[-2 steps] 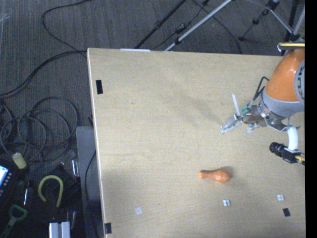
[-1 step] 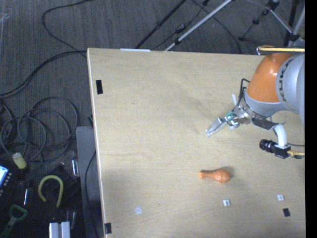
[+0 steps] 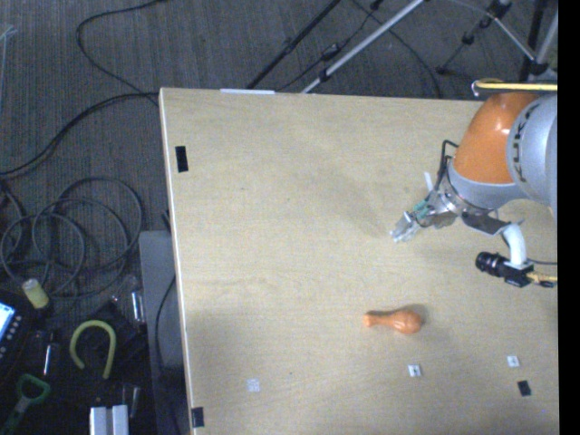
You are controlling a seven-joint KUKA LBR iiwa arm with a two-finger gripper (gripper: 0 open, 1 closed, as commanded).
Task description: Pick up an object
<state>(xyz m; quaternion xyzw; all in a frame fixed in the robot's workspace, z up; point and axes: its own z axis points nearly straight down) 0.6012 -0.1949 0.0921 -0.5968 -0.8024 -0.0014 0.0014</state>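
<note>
well above the orange object (image 3: 396, 320), arm (image 3: 507, 157) slanting leftward, gripper (image 3: 405, 228) apart

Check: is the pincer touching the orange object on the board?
Apart. In the camera view the pincer sits above and clear of the orange object, with a plain strip of bare tan board between them.

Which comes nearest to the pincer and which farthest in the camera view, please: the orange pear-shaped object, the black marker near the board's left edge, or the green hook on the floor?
From the pincer:
1. Orange pear-shaped object, just below it on the board.
2. Black marker, far left on the board.
3. Green hook, off the board, on the floor at lower left.
</note>
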